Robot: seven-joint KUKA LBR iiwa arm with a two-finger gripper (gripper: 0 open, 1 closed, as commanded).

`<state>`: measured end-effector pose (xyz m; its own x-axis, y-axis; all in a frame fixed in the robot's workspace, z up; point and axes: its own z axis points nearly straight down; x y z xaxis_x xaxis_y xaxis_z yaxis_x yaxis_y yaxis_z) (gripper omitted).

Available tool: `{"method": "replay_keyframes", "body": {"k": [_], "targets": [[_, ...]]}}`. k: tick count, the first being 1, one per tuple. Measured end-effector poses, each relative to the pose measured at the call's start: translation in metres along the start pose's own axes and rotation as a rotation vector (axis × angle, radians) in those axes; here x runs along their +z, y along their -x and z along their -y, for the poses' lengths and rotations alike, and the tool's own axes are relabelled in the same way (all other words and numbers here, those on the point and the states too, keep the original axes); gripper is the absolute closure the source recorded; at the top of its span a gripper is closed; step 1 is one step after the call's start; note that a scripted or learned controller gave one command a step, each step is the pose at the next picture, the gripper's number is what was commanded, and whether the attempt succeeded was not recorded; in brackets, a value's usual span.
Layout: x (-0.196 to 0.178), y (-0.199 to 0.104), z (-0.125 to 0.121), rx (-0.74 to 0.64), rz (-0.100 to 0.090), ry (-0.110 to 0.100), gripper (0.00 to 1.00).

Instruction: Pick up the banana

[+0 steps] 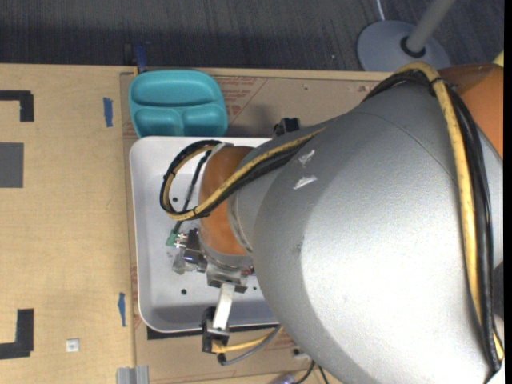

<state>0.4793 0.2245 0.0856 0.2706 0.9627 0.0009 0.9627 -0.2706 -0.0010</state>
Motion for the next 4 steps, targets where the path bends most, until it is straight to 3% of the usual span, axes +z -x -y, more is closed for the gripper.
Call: {"method": "replay_keyframes", "body": {"k": [1, 2, 3, 4], "targets": [[0.000, -0.004, -0.011, 0.576, -0.002, 0.000, 0.00], [-0.071, 0.043, -0.012, 0.233, 0.002, -0.001, 0.00], [0.000, 0.000, 0.000, 0.146, -0.001, 0.001, 0.00], [0.000, -0.002, 0.000, 0.555, -0.003, 0.000, 0.00]]}}
